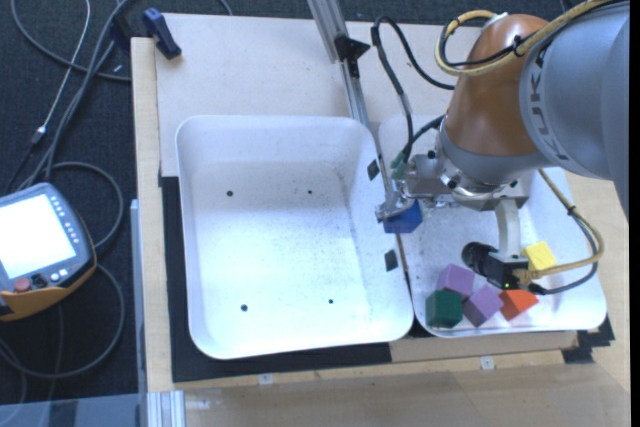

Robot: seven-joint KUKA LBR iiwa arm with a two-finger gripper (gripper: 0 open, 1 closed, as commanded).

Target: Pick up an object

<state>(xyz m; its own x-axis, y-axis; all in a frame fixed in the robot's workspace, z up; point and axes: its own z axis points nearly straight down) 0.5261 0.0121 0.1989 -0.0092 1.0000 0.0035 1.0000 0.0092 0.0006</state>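
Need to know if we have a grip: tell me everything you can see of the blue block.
The blue block is small, plain blue, matte, with straight edges; plastic or foam by its look. It is right under the gripper, which covers its top, so its full shape is hidden. It is at the inner wall of the right bin, well apart from the green block. Whether it is gripped or merely lies there, I cannot tell.

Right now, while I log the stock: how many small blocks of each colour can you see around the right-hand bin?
small purple blocks: 2
small green block: 1
small orange block: 1
small yellow block: 1
small blue block: 1
Total: 6
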